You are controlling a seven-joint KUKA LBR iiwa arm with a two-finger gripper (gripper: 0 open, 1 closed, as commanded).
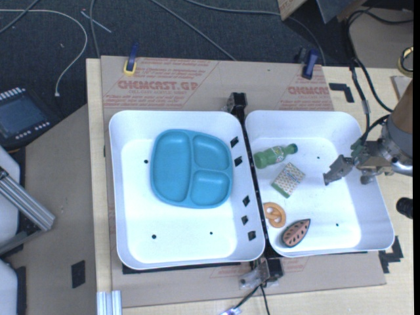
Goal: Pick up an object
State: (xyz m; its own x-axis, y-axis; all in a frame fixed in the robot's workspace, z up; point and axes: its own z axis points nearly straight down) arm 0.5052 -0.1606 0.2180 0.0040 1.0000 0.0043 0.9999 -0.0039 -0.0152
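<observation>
Objects for picking are seen scattered in the right bin (pixel 367 222), near its left wall. A green bottle (pixel 275 154) is laid on its side, its long axis running left to right with a slight upward tilt and its narrow end pointed right. Just below it a small green-and-white checked packet (pixel 288 179) is set at a diagonal. Lower down, a pretzel-shaped piece (pixel 274 214) is placed beside the dividing wall, and an orange-and-brown oval piece (pixel 296 232) is angled from lower left to upper right near the front rim. The gripper (pixel 348 168) is positioned at the bin's right side, well apart from all four things; the jaws are spread open and nothing is held between them. A blue divided plate (pixel 191 168) is seen in the left bin (pixel 131 195). Both bins are carried on a cardboard-covered tabletop (pixel 177 77).
</observation>
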